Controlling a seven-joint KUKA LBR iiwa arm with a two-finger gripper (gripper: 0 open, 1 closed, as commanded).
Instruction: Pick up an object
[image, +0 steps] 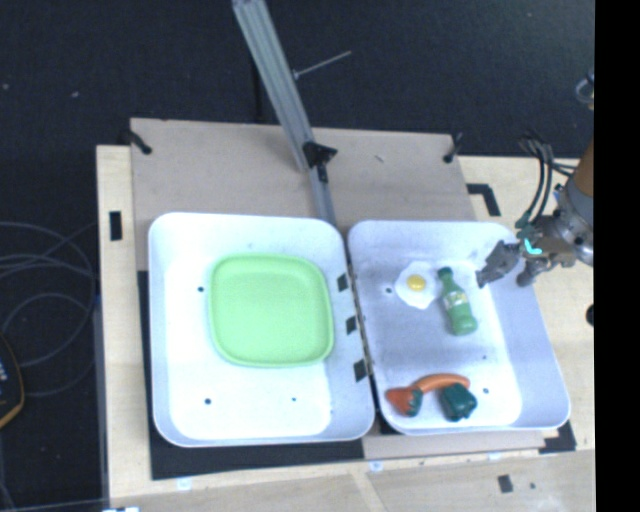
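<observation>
Fingers (510, 266) spread open and empty above right bin (520, 345), near green bottle (457, 303)

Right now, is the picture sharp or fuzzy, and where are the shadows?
In the camera view, everything looks a bit soft; the hand at the right bin's edge is blurry, small details lost. Light is even, with faint shadows beside the green bottle and green plate. No strong glare.
</observation>
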